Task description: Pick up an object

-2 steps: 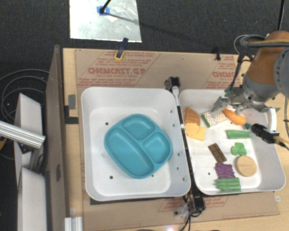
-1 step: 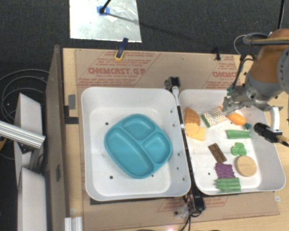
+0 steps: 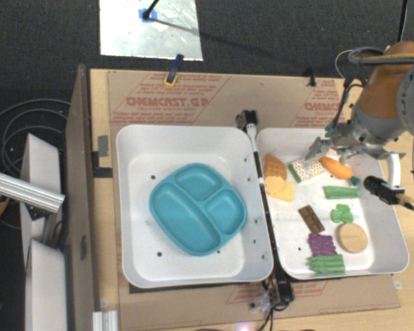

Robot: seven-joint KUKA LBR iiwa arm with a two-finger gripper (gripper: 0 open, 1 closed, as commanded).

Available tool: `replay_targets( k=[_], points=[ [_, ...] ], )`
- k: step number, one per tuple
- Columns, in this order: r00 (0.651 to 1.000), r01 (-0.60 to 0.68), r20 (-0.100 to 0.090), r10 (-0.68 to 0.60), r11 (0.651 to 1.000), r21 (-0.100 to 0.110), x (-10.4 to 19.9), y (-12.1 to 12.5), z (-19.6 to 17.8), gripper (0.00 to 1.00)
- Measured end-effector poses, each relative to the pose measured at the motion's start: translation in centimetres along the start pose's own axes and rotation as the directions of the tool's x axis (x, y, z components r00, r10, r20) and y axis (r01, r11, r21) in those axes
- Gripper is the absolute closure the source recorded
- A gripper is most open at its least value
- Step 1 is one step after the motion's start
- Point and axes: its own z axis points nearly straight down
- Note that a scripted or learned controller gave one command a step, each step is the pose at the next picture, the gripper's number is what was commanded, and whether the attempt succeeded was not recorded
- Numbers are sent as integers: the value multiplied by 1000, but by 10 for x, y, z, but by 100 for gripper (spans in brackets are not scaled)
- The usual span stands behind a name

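Currently you are working approach step: arm (image 3: 390, 92) reaching in from right, wrist angled down-left, gripper (image 3: 331, 147) hanging low over back of right bin (image 3: 390, 254). Finger state: cannot tell. Nothing seen held. Orange carrot-like piece (image 3: 336, 167) lying just beside gripper, patterned block (image 3: 306, 169) next to it. Next move, likely: centring over one piece, descending, closing. Left bin (image 3: 134, 185) holding teal tray (image 3: 197, 207).

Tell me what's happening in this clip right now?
A grey KUKA arm reaches in from the right, its gripper low over the back of the right bin, next to an orange carrot-like piece and a small speckled block. Nothing is visibly held. Other toy foods lie scattered in that bin. The left bin holds a teal divided plate.
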Motion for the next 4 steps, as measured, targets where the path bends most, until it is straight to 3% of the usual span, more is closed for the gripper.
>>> replay_targets(
  k=[1,2,3,4],
  points=[
    [1000,-1,2,1,1000,-7,-20,9,34,0],
    [1000,-8,5,8,1000,-20,11,-50,41,0],
    [1000,-8,2,8,1000,-8,18,-101,36,0],
    [1000,-9,6,9,1000,-21,32,-135,43,0]
  ],
)
